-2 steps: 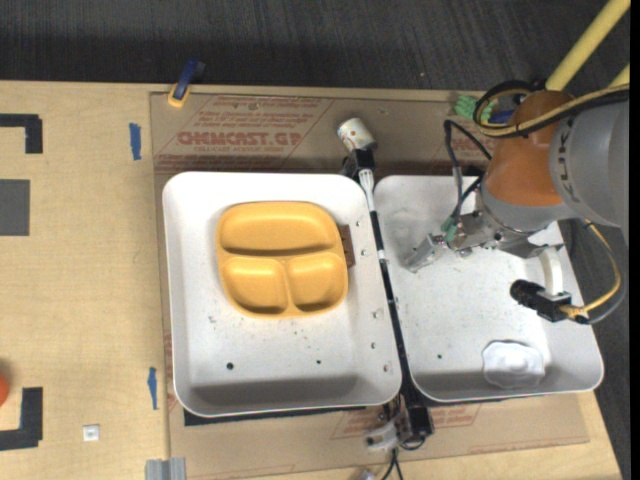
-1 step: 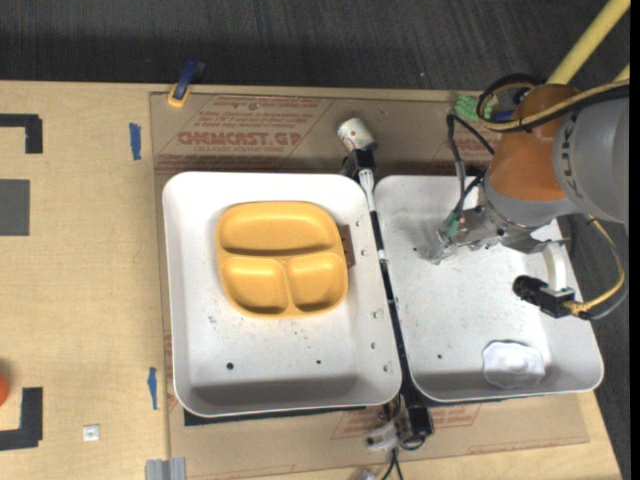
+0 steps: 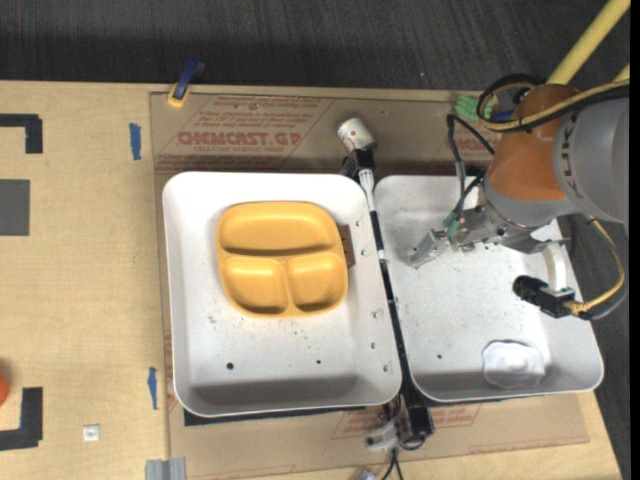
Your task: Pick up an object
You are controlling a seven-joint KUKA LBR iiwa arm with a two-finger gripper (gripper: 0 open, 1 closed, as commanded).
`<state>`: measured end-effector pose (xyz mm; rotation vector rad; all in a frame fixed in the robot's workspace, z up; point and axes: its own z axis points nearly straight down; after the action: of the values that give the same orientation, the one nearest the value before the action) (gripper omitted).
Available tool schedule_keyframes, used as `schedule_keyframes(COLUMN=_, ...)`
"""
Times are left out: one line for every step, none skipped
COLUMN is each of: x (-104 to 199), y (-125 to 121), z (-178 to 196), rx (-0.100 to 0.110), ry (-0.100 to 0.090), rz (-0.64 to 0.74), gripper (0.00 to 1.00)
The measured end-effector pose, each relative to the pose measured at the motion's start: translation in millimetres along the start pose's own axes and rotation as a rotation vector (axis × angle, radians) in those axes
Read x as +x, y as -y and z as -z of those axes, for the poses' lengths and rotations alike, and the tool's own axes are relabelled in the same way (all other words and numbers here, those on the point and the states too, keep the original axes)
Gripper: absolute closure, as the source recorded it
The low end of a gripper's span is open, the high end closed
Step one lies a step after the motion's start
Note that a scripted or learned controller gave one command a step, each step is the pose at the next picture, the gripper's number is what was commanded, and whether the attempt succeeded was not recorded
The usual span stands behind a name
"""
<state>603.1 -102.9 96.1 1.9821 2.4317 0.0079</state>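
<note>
Yellow tray (image 3: 282,258) in left bin (image 3: 190,268). Arm (image 3: 560,158) reaching in from right, gripper (image 3: 425,251) low over right bin (image 3: 570,368), finger state unclear. Board print unreadable.

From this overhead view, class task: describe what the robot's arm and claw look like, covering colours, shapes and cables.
The arm is a thick, rounded grey body with an orange band above the wrist. Black and yellow cables loop over it. The claw is small, of grey metal, with a green part beside it.
</note>
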Motion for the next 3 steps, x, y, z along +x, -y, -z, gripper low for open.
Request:
schedule_keyframes(x=1.7, y=40.9, z=-10.9, rx=0.009, ry=0.001, rz=-0.728, gripper=0.0)
schedule_keyframes(x=-25.8, y=10.6, z=-11.0, rx=0.006, ry=0.002, rz=-0.428, gripper=0.0)
schedule_keyframes(x=-72.6, y=-41.3, z=-11.2, rx=0.005, ry=0.002, rz=-0.413, gripper=0.0)
